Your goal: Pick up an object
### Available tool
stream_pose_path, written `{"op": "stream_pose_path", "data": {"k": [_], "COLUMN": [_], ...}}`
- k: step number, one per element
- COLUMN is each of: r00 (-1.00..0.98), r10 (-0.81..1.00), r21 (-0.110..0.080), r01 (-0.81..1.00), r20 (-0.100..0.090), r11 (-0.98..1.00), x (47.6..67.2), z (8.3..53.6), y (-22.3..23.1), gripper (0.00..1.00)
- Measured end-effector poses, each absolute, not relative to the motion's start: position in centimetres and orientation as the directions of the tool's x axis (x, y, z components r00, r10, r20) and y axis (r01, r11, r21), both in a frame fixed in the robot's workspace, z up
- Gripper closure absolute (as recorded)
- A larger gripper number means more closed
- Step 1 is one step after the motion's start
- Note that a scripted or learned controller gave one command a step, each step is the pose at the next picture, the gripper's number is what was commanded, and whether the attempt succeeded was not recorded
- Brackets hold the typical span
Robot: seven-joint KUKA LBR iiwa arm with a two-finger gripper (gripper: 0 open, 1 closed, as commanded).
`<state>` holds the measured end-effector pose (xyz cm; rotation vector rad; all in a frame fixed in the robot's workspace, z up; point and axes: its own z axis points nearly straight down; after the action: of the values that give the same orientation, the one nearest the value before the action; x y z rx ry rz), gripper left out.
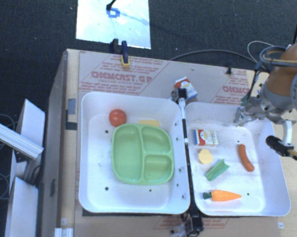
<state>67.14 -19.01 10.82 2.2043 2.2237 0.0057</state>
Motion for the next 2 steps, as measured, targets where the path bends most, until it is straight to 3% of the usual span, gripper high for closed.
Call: {"op": "stream_pose_path", "data": {"k": [1,2], "r00": [-0.009,-0.004], "r10": [1.000,1.000], "r21": [0.010,0.002], "r01": [1.000,1.000], "r20": [-0.005,-0.001], "r11": [0.009,0.004], "x": [67.1,66.9], "z": [10.8,8.5], "y": [-19.0,-18.2], "gripper": [0.00,0.00]}}
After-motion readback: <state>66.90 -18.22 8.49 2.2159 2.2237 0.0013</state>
